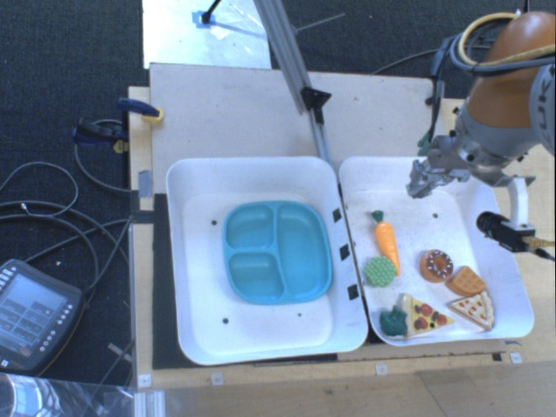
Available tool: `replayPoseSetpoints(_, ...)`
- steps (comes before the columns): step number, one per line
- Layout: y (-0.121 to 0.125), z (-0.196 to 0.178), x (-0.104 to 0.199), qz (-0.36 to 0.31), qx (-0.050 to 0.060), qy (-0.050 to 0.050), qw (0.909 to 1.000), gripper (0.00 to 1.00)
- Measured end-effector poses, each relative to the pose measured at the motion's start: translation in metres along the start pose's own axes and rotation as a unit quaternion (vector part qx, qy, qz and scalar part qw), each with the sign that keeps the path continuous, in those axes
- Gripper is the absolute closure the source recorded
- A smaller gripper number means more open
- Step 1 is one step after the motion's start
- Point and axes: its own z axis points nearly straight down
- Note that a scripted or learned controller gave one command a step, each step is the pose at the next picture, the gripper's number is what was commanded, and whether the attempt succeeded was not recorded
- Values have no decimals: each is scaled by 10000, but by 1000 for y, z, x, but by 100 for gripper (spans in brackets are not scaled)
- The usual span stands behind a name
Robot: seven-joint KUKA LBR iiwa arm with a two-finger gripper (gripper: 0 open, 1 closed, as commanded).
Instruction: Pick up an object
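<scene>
Gripper (423, 183) was seen hovering at 12 o'clock of right bin (518, 320), nothing held; claw state unclear. Carrot (387, 244) was nearest target.

Bench surroundings, overhead view

A pale wooden bench (234, 111) stood on dark carpet (61, 50). Well left of the claw, a blue clamp (139, 109) gripped the bench edge; black cables (52, 207) and a grey handheld pendant (33, 313) lay on the floor. A metal pole (282, 42) slanted above-left.
</scene>
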Motion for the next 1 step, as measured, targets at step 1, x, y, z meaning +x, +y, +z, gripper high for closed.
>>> replayPoseSetpoints(1, 17, -6, 52, -3, -8, 4, 10000, 100)
